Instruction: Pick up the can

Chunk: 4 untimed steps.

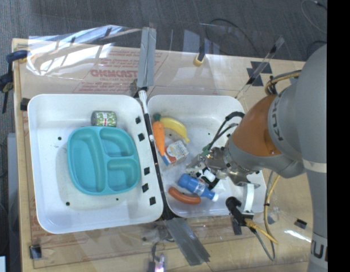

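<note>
Over the right bin (217, 109) the claw (206, 171) hangs low, its grip state impossible to tell, just beside a blue bottle (195, 186), while the can (104, 118) lies well apart in the left bin (44, 152), behind a teal tray (102, 160).

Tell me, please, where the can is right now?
The can lies in the left bin, at its far side, just beyond the teal tray.

I see two white bins (44, 152), a turquoise tray (104, 160), a green-labelled can (104, 118), an orange carrot (159, 137), a yellow banana (176, 127), a blue bottle (196, 186), and a red-brown sausage (185, 196).
</note>
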Tool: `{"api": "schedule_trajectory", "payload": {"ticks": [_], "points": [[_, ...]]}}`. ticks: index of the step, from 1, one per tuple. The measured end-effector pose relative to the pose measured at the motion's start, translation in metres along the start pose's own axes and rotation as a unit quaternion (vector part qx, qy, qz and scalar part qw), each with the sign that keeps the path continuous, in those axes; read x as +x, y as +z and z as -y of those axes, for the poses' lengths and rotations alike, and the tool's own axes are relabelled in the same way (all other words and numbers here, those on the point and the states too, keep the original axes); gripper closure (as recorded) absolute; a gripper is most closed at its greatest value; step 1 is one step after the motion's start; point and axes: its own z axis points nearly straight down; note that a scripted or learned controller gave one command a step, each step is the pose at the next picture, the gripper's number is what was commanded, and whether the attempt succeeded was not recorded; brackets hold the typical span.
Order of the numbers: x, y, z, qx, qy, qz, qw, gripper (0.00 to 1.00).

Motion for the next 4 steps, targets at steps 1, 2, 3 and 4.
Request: {"api": "schedule_trajectory", "payload": {"ticks": [1, 2, 3, 4], "points": [[0.003, -0.012, -0.004, -0.003, -0.004, -0.002, 1.0, 1.0], [0.002, -0.01, -0.002, 0.0, -0.004, -0.001, 1.0, 0.0], [-0.002, -0.047, 0.009, 0.022, 0.006, -0.004, 0.9997, 0.0], [-0.025, -0.093, 0.001, 0.022, 0.024, -0.004, 0.9995, 0.0]]}}
